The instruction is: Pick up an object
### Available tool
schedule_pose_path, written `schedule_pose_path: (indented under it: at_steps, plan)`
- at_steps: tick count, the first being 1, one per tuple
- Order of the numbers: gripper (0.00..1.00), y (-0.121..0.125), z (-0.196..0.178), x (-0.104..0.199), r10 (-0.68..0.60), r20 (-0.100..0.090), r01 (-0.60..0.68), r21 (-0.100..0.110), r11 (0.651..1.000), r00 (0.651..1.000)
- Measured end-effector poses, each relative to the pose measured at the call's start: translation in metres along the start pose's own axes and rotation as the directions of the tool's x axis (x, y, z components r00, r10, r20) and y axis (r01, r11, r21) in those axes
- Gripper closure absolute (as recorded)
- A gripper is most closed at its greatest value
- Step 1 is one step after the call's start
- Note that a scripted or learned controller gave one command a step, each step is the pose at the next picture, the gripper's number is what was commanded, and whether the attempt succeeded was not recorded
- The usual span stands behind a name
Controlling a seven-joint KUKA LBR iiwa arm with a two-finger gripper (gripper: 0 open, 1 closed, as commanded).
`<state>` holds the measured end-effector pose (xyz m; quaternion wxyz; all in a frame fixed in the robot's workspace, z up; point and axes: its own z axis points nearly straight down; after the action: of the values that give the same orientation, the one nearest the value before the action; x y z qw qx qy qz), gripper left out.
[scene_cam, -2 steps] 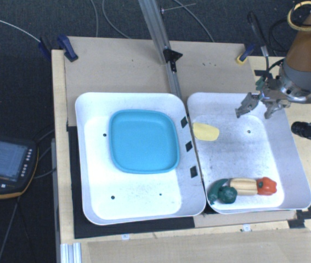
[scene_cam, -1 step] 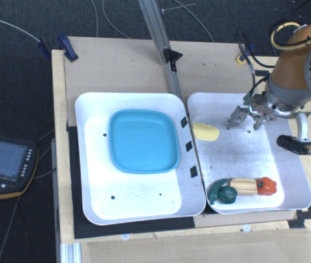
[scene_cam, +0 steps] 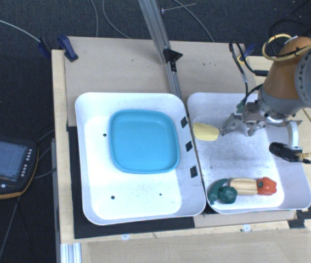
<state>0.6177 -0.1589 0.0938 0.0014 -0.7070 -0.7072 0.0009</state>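
Note:
In the right bin (scene_cam: 292,199), a pale yellow lump (scene_cam: 205,131) lies against the left wall. Along the front wall lie a dark green round object (scene_cam: 222,193), a tan cylinder (scene_cam: 244,187) and a red piece (scene_cam: 266,186), touching in a row. My gripper (scene_cam: 239,126) hangs over the upper middle of the right bin, just right of the yellow lump. Its fingers are spread and point down, with nothing between them.
The left bin (scene_cam: 92,147) holds a square blue plate (scene_cam: 144,141). A slanted metal post (scene_cam: 158,26) runs down to the gap between the bins. A black cable plug (scene_cam: 284,151) hangs below the wrist. A teach pendant (scene_cam: 4,166) lies off the bench at left.

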Motion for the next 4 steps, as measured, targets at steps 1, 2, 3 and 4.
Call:
schedule_pose_path:
  at_steps: [1,2,3,4]
  plan:
    - [1.00,0.001,-0.013,0.000,0.000,0.001,0.000,-0.005,1.000,1.000]
    - [1.00,0.005,-0.056,0.001,0.000,0.001,0.000,-0.007,1.000,1.000]
    - [1.00,0.008,-0.100,0.006,0.000,0.001,0.000,-0.008,1.000,1.000]
    - [1.00,0.009,-0.131,0.006,0.000,0.001,0.000,-0.007,1.000,1.000]
